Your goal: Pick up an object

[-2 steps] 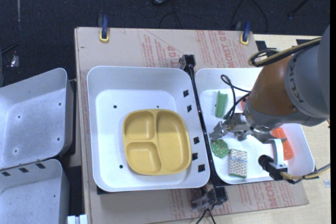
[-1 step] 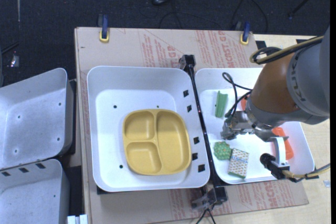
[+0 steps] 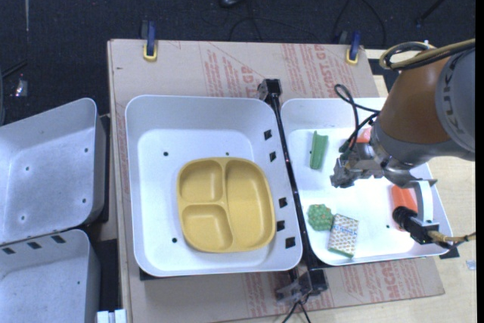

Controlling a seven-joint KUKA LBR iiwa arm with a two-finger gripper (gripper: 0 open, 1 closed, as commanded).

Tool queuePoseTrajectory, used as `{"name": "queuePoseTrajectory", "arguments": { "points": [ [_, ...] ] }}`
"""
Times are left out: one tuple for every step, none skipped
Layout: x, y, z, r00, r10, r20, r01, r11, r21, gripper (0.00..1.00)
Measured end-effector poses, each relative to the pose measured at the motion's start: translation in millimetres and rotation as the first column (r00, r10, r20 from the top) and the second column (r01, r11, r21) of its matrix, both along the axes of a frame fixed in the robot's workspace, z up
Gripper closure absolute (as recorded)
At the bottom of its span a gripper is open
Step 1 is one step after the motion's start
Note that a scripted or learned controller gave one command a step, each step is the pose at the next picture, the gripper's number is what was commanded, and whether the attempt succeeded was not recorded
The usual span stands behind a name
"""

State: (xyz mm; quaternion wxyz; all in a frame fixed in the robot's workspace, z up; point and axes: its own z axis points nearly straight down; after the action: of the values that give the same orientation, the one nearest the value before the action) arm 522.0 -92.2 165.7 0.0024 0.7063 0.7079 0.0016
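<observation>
Pincer (image 3: 342, 176) hangs low over the right bin (image 3: 333, 111), and whether it is released or clenched I cannot tell; nothing shows in its grasp. Nearest candidate, the green block (image 3: 318, 150), lies at its 11 o'clock, with the green ball (image 3: 320, 217) and patterned box (image 3: 344, 234) at 6 o'clock. Best centre squarely over one piece before closing, well off the bin wall.
</observation>
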Motion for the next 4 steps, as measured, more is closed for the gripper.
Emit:
{"name": "queuePoseTrajectory", "arguments": {
  "points": [
    [-6.8, 3.3, 58.4, 1.0, 0.001, 0.0, -0.001, 1.0, 0.0, 1.0],
    [-5.5, 3.4, 89.5, 1.0, 0.001, -0.001, -0.001, 1.0, 0.0, 1.0],
    [8.8, 52.5, 90.1, 1.0, 0.005, -0.004, -0.005, 1.0, 0.002, 1.0],
    [30.8, 109.3, 78.7, 1.0, 0.006, -0.005, -0.006, 1.0, 0.002, 1.0]
  ]
}}
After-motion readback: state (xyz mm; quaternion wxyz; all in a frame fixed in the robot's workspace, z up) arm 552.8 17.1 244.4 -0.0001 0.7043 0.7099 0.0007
